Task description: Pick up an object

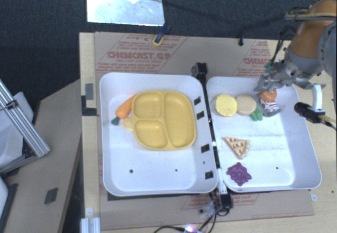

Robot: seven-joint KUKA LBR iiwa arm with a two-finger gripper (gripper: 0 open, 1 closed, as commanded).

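My gripper [268,91] hangs over the back right of the right bin [300,145], directly above a small orange and white object [269,105] with a green piece [256,115] beside it. Left of these lie a tan round cookie [246,105] and a yellow round disc [226,105]. A pizza slice [237,145] rests in the middle of the bin, and a purple grape bunch [239,173] lies near its front edge. The gripper's body hides the fingertips.
In the left bin [118,174] sits a yellow divided plate [162,119], with an orange carrot [124,107] at its left. A black divider [206,121] runs between the bins. The arm [310,42] enters from the upper right.
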